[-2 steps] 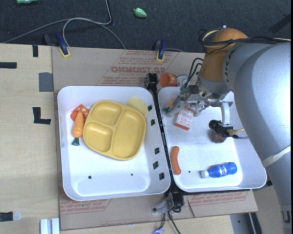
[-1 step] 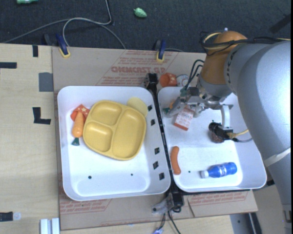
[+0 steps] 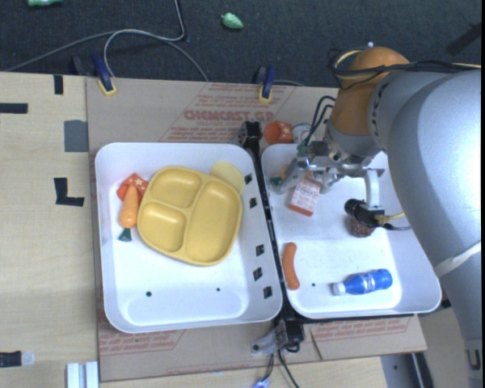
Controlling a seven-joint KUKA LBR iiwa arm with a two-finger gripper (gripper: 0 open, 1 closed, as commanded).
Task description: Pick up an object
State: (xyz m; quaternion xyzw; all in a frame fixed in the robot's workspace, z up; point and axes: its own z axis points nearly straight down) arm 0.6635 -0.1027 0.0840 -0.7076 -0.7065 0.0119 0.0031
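My gripper (image 3: 314, 166) hangs low over the far left part of the right bin (image 3: 412, 297), under the orange wrist band. Just below it in the view lies a small clear bottle with an orange-red label (image 3: 304, 197), close to the gripper or touching it; I cannot tell which. A brown sausage (image 3: 290, 265) lies near the bin's left wall. A blue bottle (image 3: 362, 283) lies on its side at the front. A dark round object (image 3: 360, 220) sits mid-bin. An orange-red item (image 3: 278, 132) rests at the far left corner, partly hidden by the gripper.
The left bin (image 3: 178, 309) holds a yellow divided plate (image 3: 188, 215), a carrot (image 3: 128, 210), a red item (image 3: 132, 186) and a pale yellow piece (image 3: 226, 174). The grey arm covers the right bin's right side. A black divider with clips runs between the bins.
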